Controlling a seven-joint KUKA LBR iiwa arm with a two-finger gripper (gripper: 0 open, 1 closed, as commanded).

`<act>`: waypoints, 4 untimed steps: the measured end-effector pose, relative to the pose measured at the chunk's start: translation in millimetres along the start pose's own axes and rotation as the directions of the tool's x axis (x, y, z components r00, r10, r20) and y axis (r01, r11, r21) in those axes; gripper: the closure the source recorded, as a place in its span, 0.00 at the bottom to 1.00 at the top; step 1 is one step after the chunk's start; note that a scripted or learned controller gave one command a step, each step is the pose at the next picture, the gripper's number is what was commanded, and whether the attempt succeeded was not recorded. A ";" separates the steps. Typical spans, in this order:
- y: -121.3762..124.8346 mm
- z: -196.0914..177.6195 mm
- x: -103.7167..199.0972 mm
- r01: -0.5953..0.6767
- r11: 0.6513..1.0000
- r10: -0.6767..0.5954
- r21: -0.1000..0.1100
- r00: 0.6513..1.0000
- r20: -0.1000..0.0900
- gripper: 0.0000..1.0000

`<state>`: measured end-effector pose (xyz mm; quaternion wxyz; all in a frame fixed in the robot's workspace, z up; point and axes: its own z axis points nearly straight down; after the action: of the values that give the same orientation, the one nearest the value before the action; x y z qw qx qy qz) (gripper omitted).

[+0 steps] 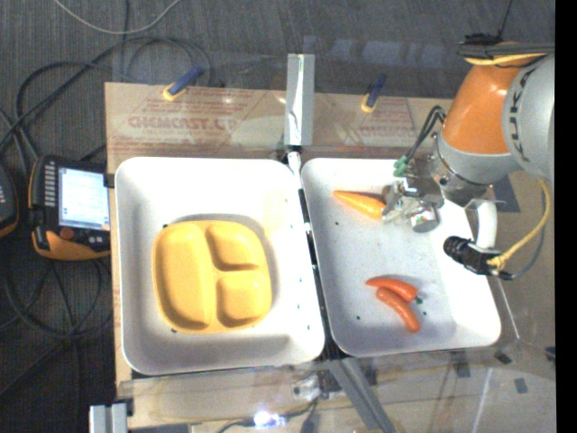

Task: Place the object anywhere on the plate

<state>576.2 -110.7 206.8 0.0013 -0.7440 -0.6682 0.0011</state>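
Low over the right bin (469,327), the end effector (407,204) sits at the thick end of a carrot (359,203); whether it is apart, together or clamped on the carrot I cannot tell. Two red chillies (398,299) lie nearer the bin's front, well apart from it. A yellow plate (215,273) with three compartments rests in the left bin (135,332).

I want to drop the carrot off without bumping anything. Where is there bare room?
The yellow plate has three bare compartments. The left bin has bare floor around the plate. In the right bin, it is crowded by the hand and carrot; the peppers lie lower.
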 end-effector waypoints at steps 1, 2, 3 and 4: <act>-23.8 24.4 78.8 0.145 0.989 -0.145 -0.001 0.989 0.000 1.00; -37.4 14.9 191.3 0.128 0.992 -0.128 0.000 0.992 0.001 1.00; -62.0 6.2 264.0 0.043 0.999 -0.044 0.001 0.999 0.002 1.00; -41.0 10.3 281.0 0.066 0.998 -0.066 0.001 0.998 0.004 1.00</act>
<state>565.5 173.1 196.7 0.0006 -0.7215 -0.6924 0.0029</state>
